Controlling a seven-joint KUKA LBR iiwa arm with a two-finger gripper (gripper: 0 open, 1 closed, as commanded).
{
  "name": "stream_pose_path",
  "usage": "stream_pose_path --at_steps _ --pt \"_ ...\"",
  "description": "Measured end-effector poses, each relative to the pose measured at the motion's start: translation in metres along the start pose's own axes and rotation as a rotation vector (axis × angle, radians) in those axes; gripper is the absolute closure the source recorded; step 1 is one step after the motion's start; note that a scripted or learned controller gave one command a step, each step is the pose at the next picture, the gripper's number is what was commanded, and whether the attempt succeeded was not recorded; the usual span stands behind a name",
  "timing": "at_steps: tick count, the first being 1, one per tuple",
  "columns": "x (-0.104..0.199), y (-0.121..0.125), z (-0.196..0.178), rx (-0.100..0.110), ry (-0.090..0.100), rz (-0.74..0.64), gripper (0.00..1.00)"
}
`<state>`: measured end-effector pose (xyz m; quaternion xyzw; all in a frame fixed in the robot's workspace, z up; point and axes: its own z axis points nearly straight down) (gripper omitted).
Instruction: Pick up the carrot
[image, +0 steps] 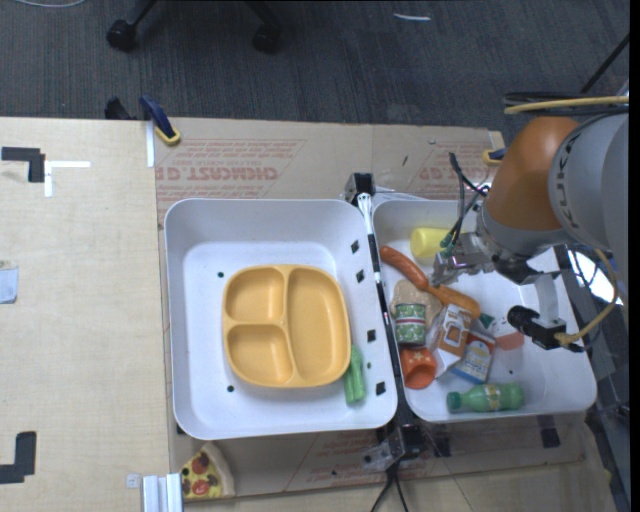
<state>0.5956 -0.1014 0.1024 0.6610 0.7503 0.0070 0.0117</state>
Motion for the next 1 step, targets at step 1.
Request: stream_pose_path --at_steps 1 --pt "0.0013 -0.0063 0.0085 0.021 0.005 0.001 0.0"
